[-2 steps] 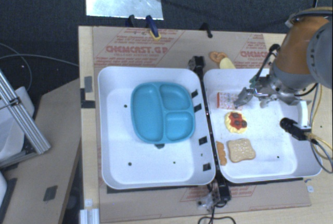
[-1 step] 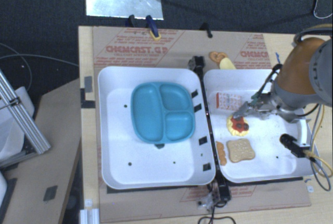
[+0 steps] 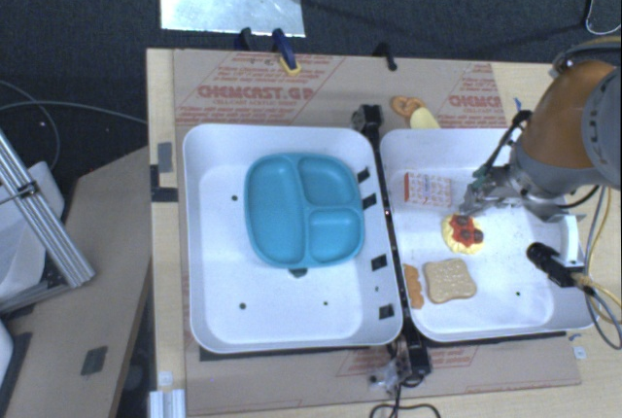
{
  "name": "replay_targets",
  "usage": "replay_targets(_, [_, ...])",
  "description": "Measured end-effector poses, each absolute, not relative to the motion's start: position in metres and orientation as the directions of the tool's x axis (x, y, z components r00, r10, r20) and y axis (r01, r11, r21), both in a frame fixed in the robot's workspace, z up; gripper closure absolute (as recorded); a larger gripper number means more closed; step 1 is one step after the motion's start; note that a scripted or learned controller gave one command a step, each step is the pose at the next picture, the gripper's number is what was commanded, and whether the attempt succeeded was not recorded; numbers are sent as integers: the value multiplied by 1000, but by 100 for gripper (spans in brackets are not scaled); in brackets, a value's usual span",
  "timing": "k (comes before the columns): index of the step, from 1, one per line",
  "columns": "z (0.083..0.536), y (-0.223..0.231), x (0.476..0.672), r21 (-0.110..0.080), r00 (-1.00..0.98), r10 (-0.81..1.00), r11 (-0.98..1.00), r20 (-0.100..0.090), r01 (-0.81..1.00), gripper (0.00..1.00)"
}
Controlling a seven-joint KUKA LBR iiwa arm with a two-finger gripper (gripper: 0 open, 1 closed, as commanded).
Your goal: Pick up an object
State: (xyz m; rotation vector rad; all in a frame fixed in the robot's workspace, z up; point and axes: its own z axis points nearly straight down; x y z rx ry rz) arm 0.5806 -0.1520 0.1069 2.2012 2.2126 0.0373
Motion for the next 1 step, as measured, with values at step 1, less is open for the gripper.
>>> replay_targets(1, [106,-152,580,29,-4,1000,4,3,1000,0])
